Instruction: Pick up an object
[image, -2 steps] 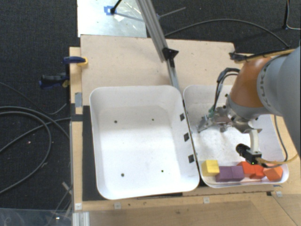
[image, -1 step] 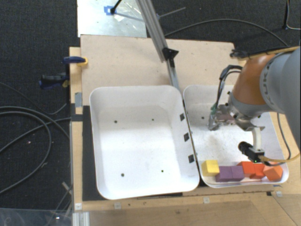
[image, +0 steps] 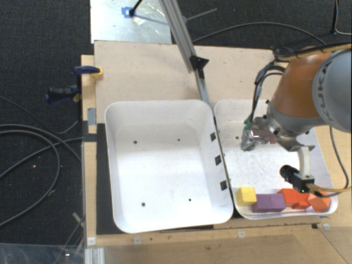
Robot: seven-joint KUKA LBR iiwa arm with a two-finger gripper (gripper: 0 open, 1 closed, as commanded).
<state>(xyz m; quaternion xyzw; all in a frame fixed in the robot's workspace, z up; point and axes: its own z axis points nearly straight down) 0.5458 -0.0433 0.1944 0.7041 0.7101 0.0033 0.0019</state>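
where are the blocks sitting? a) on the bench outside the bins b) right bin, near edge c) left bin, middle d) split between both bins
b: the yellow block, purple block and orange blocks all lie along the near edge of the right bin.

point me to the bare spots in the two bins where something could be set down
The left bin has bare floor from wall to wall. In the right bin, the free patch runs along the divider side, between the gripper and the yellow block. It is crowded along the near wall: yellow block, purple block, orange blocks.
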